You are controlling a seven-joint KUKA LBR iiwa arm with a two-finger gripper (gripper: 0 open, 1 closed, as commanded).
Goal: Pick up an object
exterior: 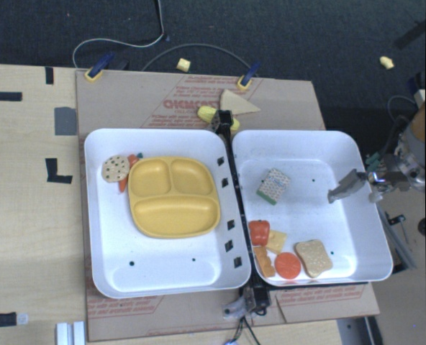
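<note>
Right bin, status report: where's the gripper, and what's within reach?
Gripper over right bin's right side, holding nothing. Sponge nearest, to its left. Toy food cluster at front edge. Path unobstructed.

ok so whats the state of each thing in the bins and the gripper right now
gripper: over the right bin, nothing between its fingers
yellow tray: flat in the left bin, compartments bare
cookie: lying at the tray's left edge
sponge block: loose in the right bin, untouched
bread slice: lying flat near the right bin's front
tomato: resting beside the bread
red pepper: resting by the divider
</note>
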